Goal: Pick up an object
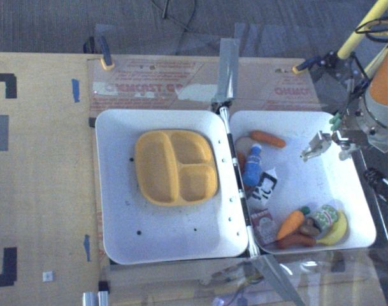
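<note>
My gripper (316, 146) hangs over the right bin (346, 190) near its upper right side, fingers spread apart with nothing between them. Below and to its left lie a carrot (267, 139), a blue bottle (251, 166) and a black-and-white packet (265, 185). In the bin's lower right corner sit another carrot (289, 224), a small green-labelled can (322, 218), a yellow banana (337, 230) and a reddish sausage-like item (295, 240). A clear packet (262, 225) lies by the divider.
The left bin (117, 222) holds a yellow divided plate (176, 167). A metal divider strip (235, 171) separates the bins. Cardboard sheet and clamps lie behind the bins; cables and a yellow pole stand at the upper right.
</note>
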